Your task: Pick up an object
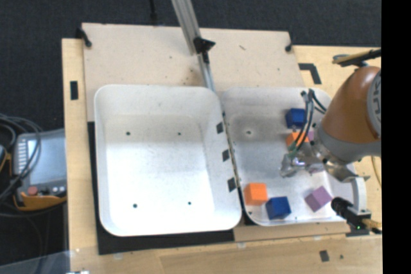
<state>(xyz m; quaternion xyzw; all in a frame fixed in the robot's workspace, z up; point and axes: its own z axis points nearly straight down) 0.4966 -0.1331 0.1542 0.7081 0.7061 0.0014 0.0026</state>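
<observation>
In the right bin [257,115] lie several small blocks. A blue block [296,117] sits toward the back. An orange block [257,192] and a second blue block [278,207] lie side by side near the front rim, with a purple block [317,199] to their right. Another orange piece [294,137] peeks out beside the arm's wrist. My gripper [294,165] hangs low over the middle of the right bin, below the orange-banded wrist [352,106]. Nothing shows between its tips.
The left bin [160,157] stands beside the right one, divided by a ridge with black clips. A slanted aluminium rail [183,0] crosses behind the bins. A control pendant [35,167] and cables lie off the bench at left.
</observation>
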